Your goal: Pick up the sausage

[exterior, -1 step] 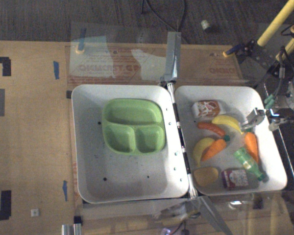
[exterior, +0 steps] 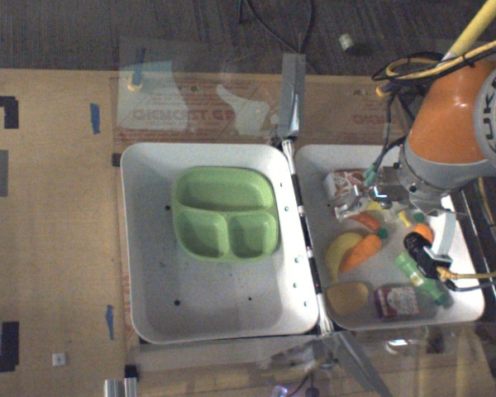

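I am down in the right-hand bin (exterior: pixel 473 304), in the right half of the frame. My gripper (exterior: pixel 379 195) hangs low over that bin's upper part, with my grey wrist and orange band rising behind it toward the upper right. From this angle I cannot tell whether my grip is wide or closed. I see nothing held in it.

I take the sausage (exterior: pixel 365 220) to be the small reddish piece lying just below my gripper in the picture, partly tucked under my metal parts. It is small and half hidden, so I am not sure of that. It appears to rest on the bin floor, just above the carrot (exterior: pixel 362 252) and the yellow fruit (exterior: pixel 341 251), and just below the red and white packet (exterior: pixel 344 185) at the bin's upper left.

As I judge it, the approach is largely done, since I am close over the target. The grasp and the lift are not done. What remains is to close on the sausage cleanly and raise it clear of its neighbours. The left bin (exterior: pixel 140 246), holding the green divided plate (exterior: pixel 226 213), plays no part in this.
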Tool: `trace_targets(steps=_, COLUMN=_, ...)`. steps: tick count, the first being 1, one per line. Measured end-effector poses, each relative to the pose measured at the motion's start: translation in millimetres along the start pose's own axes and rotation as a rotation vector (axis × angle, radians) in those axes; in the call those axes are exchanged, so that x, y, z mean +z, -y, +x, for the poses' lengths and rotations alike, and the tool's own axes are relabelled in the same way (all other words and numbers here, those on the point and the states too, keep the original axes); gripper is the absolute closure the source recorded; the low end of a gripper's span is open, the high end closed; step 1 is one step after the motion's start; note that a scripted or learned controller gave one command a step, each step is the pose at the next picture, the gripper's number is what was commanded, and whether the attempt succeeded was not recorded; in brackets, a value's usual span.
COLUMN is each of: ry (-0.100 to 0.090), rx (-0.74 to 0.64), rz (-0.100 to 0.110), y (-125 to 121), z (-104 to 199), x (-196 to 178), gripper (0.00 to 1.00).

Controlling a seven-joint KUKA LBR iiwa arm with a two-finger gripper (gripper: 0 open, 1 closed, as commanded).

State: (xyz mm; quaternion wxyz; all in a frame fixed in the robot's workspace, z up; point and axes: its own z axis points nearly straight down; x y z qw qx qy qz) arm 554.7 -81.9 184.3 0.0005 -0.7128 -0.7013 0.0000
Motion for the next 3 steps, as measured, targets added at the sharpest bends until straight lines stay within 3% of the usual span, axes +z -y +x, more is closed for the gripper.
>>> trace_targets(steps=1, ry=0.001, rx=0.002, rz=-0.004, y=-47.3, z=-8.4, x=94.8, gripper=0.0)
trace_targets(steps=2, ry=0.003, rx=0.007, rz=-0.009, y=-48.5, z=-10.8, x=83.5, gripper=1.0)
trace_targets(steps=3, ry=0.002, rx=-0.254, rz=-0.004, y=-75.2, z=55.1, x=-41.1, gripper=1.0)
